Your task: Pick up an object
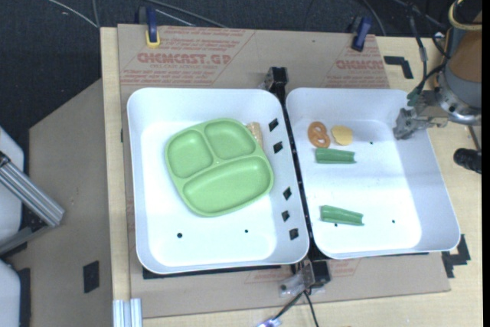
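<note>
1. Gripper [408, 122]: hangs over the right bin's [429, 195] far right edge, well apart from all items; fingers too small and blurred to tell whether spread or closed, nothing seen between them.
2. Candidate objs, right bin: orange ring-shaped piece [318, 135] touching a yellow round piece [342, 135] near the far left; upper green stick [335, 156] just beside them; lower green stick [341, 216] apart, nearer the front.
3. Left bin [145, 165]: green divided plate [220, 166], a small tan item [255, 133] at its far right rim.
4. Handling (judged): all look like light, rigid plastic toy food, prob. smooth and a bit slippery.
5. Best grasp (judged): lower green stick, isolated; pinch across its narrow width at mid-length. Ring/yellow pair crowded, riskier.
</note>
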